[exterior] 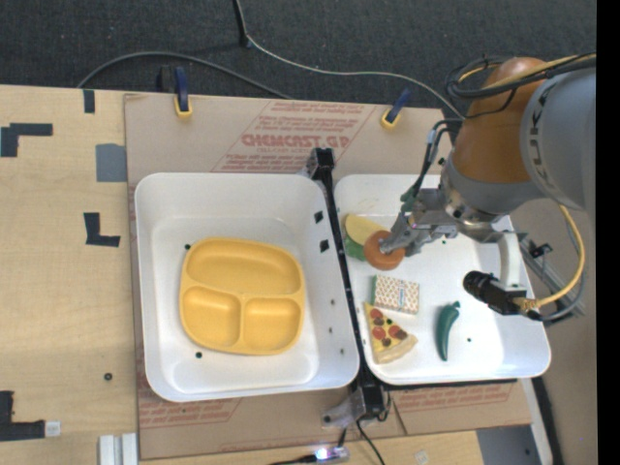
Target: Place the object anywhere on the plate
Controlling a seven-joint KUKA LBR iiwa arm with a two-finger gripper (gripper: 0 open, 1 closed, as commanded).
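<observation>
Yellow plate [242, 294] (three compartments) in left bin [155, 211].

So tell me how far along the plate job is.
Nothing looks delivered: the yellow plate in the left bin has nothing on it. In hand: the gripper is down in the right bin over the orange toy; a grasp isn't visible. Left: lift a toy across onto the plate.

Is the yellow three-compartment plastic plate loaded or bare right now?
Bare: the yellow three-compartment plastic plate shows plain yellow in all sections; the toy food lies in the right white bin.
</observation>
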